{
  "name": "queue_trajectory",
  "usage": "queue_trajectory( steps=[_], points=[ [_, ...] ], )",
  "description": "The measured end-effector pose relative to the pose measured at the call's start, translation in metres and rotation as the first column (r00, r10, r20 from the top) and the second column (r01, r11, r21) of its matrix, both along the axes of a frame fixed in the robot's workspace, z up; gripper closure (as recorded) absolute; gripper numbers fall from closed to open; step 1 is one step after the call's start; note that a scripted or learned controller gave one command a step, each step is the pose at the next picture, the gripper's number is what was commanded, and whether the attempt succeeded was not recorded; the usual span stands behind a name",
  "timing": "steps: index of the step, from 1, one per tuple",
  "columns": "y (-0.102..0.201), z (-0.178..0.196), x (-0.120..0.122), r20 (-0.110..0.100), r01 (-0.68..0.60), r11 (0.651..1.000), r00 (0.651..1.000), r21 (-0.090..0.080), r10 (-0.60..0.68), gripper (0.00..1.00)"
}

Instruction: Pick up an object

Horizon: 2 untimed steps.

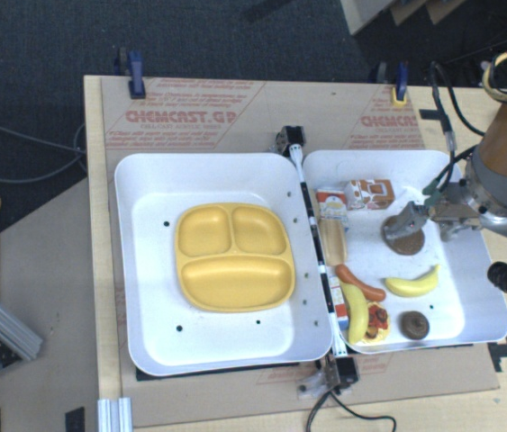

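Camera view: gripper (404, 228) just above brown disc (407, 242).

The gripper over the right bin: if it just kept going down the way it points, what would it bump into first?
Probably the brown round thing directly under the gripper, lying on the right bin floor. How far apart they are is unclear from this slanted view.

We're seeing bright, even overhead light here, so the two white bins (145, 268) nearly blow out and shadows stay soft. The dark floor (37, 25) goes murky. Everything's a bit soft and low-res, especially small items.
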<state>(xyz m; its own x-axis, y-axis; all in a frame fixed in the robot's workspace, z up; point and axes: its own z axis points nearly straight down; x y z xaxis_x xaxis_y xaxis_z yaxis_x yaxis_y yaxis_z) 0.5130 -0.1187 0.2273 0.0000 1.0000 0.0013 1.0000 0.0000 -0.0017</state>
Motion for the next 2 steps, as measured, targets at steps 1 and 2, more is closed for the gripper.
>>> queue_trajectory(
  steps=[1,2],
  points=[
    [-0.036,-0.127,-0.027,0.018,-0.001,1.0,1.0,-0.007,0.001,0.0],
    [0.004,-0.136,-0.014,0.024,0.002,1.0,1.0,-0.016,-0.002,0.0]
  ],
)
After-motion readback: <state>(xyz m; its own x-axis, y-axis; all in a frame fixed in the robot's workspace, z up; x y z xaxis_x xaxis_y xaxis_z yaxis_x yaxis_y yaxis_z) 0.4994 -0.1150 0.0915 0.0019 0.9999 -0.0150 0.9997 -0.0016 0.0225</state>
